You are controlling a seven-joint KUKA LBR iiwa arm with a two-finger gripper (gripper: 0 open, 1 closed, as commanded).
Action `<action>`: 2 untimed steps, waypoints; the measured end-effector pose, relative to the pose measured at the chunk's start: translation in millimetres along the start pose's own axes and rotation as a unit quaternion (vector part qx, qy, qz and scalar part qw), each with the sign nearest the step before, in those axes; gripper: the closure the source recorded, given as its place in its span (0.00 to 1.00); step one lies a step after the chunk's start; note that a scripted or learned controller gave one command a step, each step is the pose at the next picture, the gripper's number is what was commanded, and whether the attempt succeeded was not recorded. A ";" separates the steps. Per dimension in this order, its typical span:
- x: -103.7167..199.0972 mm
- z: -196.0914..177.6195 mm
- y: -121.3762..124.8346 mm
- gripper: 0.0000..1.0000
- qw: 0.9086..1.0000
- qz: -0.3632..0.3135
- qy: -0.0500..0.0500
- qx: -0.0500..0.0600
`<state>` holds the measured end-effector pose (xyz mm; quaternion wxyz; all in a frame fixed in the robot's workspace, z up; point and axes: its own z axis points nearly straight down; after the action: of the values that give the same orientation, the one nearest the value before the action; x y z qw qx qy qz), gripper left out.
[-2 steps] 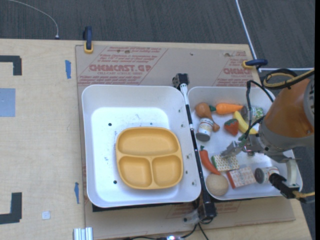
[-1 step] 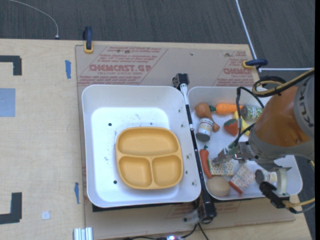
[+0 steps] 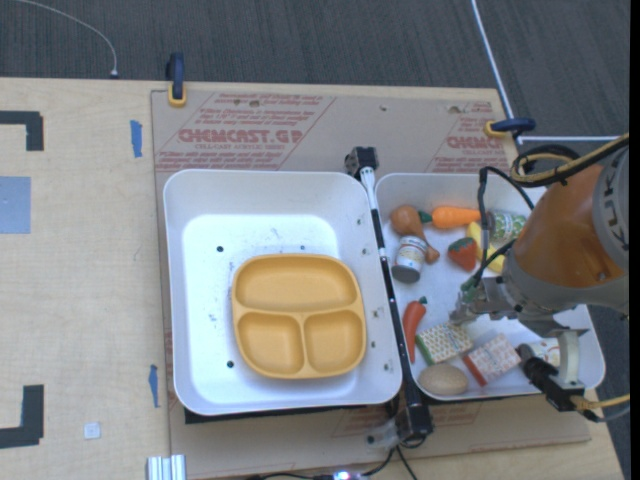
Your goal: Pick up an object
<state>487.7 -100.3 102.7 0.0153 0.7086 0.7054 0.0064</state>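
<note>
The right bin holds several small food toys. Along its far side lie an orange carrot, a brown drumstick-like piece, a small tin can and a red piece. Toward the front lie a red chili, a checkered cracker, a red and white packet and a beige oval piece. My gripper hangs low in the middle of this bin, just above and to the right of the cracker. The grey and orange arm hides the bin's right part.
The left bin carries a yellow divided plate. A black clamp bar runs along the seam between the bins. A green-labelled item and a yellow piece lie beside the arm. Cables loop over the far right corner.
</note>
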 end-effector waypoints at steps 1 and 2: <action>75.8 -83.4 -5.2 1.00 1.000 -0.003 0.007 0.014; 74.9 -83.2 -5.4 1.00 1.000 -0.002 0.006 0.014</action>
<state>480.1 -24.4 184.7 0.0005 0.7070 0.7072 0.0007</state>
